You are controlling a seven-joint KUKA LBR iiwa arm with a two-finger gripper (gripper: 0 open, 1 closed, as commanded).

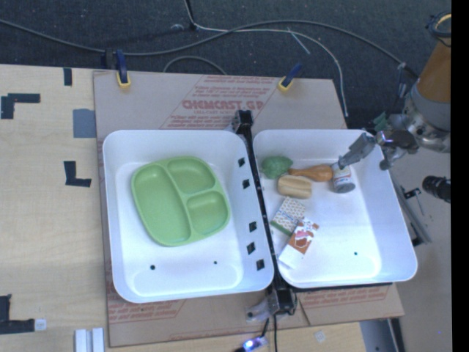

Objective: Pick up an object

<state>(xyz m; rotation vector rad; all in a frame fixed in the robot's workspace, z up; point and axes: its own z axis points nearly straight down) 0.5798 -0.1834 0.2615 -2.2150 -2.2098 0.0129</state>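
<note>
The right bin (381, 259) holds several small items. A green round piece (276, 166), an orange carrot-like piece (314, 172) and a tan bread roll (294, 187) lie near its upper left. A small grey can (343, 180) lies on its side just right of the carrot. A checkered packet (288, 215) and a red-and-white carton (299, 242) lie lower down. My gripper (369, 155) hovers over the bin's upper right, open, with nothing between its fingers. One finger (355, 152) points down-left at the can.
The left bin (121, 270) holds a light green divided plate (179, 200). A black divider with clips (253, 196) runs between the bins. Cables (220, 31) cross the dark floor behind the bench. The grey arm with its orange band (438, 72) stands at the right.
</note>
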